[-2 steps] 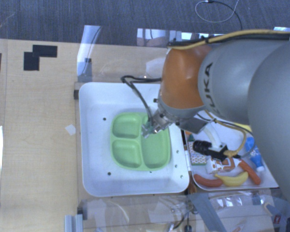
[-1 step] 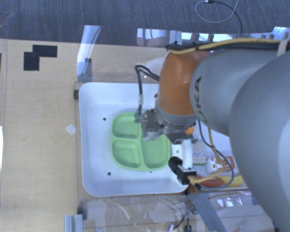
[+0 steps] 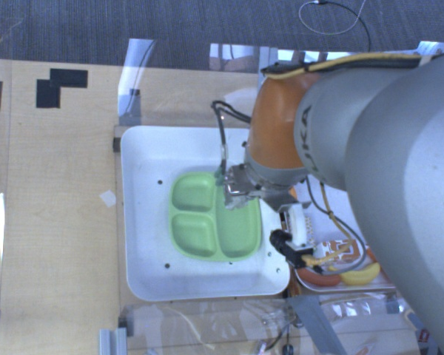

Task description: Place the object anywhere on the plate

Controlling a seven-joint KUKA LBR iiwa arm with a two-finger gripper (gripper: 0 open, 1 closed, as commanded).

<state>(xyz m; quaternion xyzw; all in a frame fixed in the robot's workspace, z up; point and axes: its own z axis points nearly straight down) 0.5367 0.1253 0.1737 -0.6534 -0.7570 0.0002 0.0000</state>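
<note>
The gripper [image 3: 237, 191] hangs over the green plate's [image 3: 200, 231] two o'clock edge in the left bin [image 3: 144, 198]; its state cannot be told. A banana [image 3: 361, 274] lies at four o'clock, in the right bin.

The large grey arm with its orange band [image 3: 370, 139] runs off the right edge and hides most of the right-hand shallow white bin [image 3: 311, 281]. There, a yellow banana-shaped piece [image 3: 361, 274] and a red item [image 3: 322, 278] show only in part. The arm's wrist covers the right rim of the light green three-compartment plastic plate [image 3: 207, 217].
</note>
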